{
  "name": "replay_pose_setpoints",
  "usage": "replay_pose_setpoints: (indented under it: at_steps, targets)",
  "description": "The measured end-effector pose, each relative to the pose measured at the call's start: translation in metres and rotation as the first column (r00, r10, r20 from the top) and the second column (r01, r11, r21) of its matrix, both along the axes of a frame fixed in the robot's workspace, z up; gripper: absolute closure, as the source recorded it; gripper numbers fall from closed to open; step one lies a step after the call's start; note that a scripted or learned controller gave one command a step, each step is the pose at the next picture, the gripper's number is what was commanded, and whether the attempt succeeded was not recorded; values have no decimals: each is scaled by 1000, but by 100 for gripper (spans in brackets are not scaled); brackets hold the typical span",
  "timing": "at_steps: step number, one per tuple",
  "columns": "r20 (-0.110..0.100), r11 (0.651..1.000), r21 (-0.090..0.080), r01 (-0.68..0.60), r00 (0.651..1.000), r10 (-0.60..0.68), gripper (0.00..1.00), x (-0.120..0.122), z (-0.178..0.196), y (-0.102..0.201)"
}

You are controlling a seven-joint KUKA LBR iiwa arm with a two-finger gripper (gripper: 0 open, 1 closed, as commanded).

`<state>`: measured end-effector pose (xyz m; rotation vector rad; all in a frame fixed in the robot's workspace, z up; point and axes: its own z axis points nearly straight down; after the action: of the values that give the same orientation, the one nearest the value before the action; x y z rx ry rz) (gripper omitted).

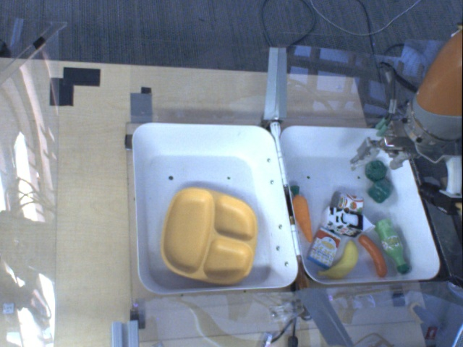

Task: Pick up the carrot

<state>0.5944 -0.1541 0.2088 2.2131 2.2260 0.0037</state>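
**Carrot lying against the right bin's left wall, gripper hanging over the far right corner**

The carrot (302, 216) is lying in the right bin (318, 144), just beside its left wall, with its green top pointing far and its orange tip pointing near. Nothing is touching it from above. Just to its right, a small carton (325, 249) is sitting with a black-and-white cow-print carton (345, 215) leaning at its far side, and a banana (346, 261) is curling along the near edge. Farther right, an orange sausage-shaped piece (373, 254) is lying beside a green bottle (391, 245). Two dark green lumps (377, 181) are resting near the right wall.

The gripper (382, 147) is hovering over the far right part of this bin, well apart from the carrot, with the orange band (443, 78) showing above it. Its metal fingers are looking spread, with nothing between them.

In the left bin (194, 147), a yellow divided tray (210, 234) is sitting toward the near side.
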Motion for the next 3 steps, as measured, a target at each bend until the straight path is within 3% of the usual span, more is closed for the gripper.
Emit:
replay_pose_setpoints:
  at_steps: [1, 2, 3]
  targets:
    - [0, 979, 0, -205, 979, 205, 0, -47, -24, 97]
    - [28, 974, -10, -227, 973, 227, 0, -53, -90, 71]
    - [2, 696, -21, -718, 696, 718, 0, 15, -117, 57]
